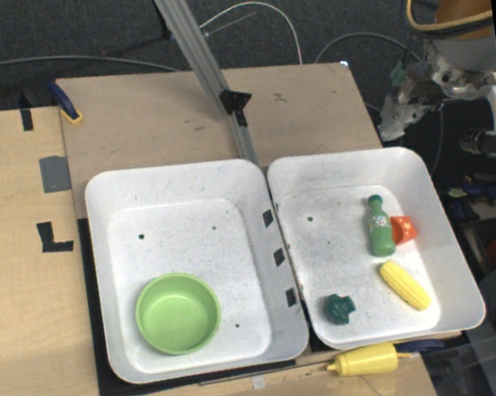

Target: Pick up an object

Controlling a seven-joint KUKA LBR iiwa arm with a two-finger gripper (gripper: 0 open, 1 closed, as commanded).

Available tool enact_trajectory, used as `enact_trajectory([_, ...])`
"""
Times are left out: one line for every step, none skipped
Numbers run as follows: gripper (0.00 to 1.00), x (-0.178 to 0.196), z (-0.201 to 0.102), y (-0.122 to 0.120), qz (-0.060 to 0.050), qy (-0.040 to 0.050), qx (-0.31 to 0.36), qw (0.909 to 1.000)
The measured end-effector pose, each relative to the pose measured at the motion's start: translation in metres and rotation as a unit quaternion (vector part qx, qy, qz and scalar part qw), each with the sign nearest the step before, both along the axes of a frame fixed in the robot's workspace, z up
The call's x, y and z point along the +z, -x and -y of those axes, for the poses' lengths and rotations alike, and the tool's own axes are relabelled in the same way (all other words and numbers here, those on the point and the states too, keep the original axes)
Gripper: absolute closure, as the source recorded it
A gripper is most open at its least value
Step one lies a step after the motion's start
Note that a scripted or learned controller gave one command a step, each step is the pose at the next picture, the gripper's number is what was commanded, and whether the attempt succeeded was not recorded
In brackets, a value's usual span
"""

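The right bin point(346, 179) holds a green bottle point(379, 225) lying along its right side, with a small red piece point(404, 230) touching it. A yellow corn cob point(404, 285) lies just below them, and a small dark green object point(339, 308) sits near the bin's front. A light green bowl point(178, 313) stands in the front left corner of the left bin point(174, 189). My gripper point(394, 117) hangs outside the right bin, above and beyond its far right corner, well away from every object.
A yellow squeeze bottle point(367, 361) lies on the bench just in front of the right bin. A grey metal pole point(200, 53) slants down to the bins' shared far edge. Cables trail behind the bench.
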State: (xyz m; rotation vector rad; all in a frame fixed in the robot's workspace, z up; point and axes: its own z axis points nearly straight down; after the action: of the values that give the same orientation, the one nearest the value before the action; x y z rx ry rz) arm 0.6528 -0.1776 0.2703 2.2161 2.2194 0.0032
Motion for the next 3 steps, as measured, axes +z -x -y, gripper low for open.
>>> enact_trajectory([1.00,0.002,-0.061,0.000,-0.002,-0.0018,0.003,1.0000])
enact_trajectory([1.00,-0.001,-0.107,0.010,-0.004,-0.0017,0.002,1.0000])
enact_trajectory([1.00,-0.005,-0.163,0.021,-0.004,-0.0019,0.003,1.0000])
